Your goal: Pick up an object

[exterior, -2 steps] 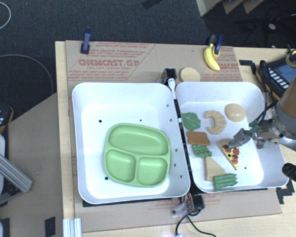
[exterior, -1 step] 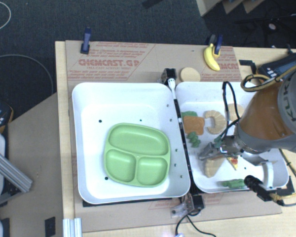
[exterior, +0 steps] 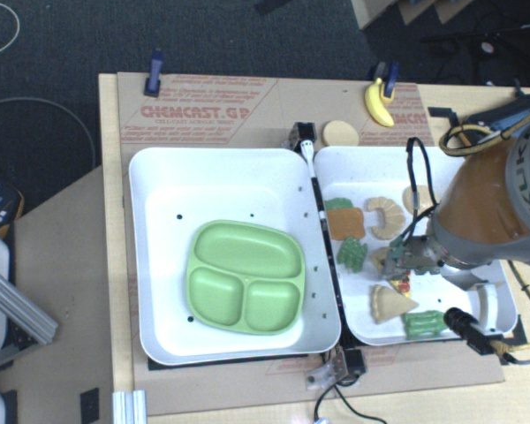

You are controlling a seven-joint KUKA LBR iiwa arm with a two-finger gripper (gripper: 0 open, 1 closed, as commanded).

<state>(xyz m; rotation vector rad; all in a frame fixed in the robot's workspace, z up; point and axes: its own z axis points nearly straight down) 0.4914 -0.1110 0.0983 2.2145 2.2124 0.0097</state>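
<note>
Dark carpet surrounds the table (exterior: 203, 104). Left bin (exterior: 150, 237) carries a green divided tray (exterior: 245, 276). Right bin (exterior: 358, 170) holds toy food: brown slab (exterior: 345, 224), green broccoli piece (exterior: 352, 254), tan wedge (exterior: 390, 303), green piece (exterior: 423, 323). End effector (exterior: 399, 261) sits low among them; arm body hides its fingers, so grip state cannot be told. Banana (exterior: 378, 106) lies outside the bins.

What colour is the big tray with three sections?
Light green. The divided tray shows clearly in the camera view, inside the left bin.
</note>
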